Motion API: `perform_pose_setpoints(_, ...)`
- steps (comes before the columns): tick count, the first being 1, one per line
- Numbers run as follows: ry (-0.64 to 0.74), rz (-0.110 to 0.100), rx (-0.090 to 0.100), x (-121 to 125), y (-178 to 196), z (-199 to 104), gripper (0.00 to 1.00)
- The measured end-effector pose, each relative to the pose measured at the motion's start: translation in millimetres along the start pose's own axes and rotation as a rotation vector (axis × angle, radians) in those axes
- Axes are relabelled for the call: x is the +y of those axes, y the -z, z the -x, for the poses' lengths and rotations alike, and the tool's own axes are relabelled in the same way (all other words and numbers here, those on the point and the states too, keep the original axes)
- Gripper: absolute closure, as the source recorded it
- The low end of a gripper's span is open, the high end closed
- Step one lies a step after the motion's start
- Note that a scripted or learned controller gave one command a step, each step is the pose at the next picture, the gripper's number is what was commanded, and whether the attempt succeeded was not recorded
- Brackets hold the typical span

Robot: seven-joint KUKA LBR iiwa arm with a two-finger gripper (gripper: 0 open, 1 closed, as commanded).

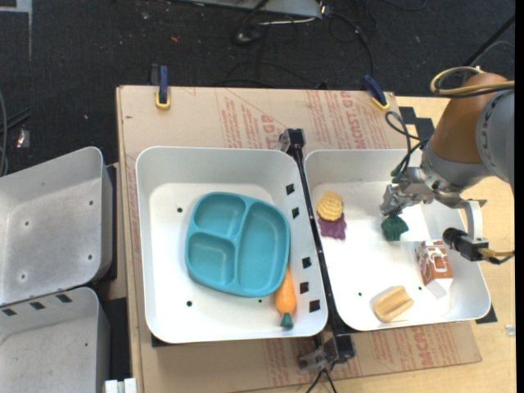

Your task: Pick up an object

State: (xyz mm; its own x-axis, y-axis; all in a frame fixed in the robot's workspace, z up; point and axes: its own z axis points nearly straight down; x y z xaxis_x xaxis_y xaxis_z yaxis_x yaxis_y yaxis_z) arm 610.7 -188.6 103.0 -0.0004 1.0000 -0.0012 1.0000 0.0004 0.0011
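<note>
In the right bin (360,164), my gripper (397,211) hangs directly over a small dark green object (395,228) and seems to touch its top. The grey arm with its orange band (463,125) comes in from the right edge. The same bin also holds a yellow corn-like toy (330,205) lying on a purple piece (334,227), a tan bread loaf (392,303) and a small red-and-white carton (435,263). The left bin (155,170) has a teal divided plate (239,242) and an orange carrot (285,296).
A black divider strip (304,219) runs between the two bins. Blue-and-yellow clamps (162,87) (376,93) grip the board's far edge. White panels (49,211) lie to the left of the bench. The carton stands close to the arm's black cable (467,246).
</note>
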Motion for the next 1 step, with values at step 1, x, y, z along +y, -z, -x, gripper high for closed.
perform_pose_setpoints(1,0.002,0.006,-0.001,1.0,64.3,-1.8,1.00)
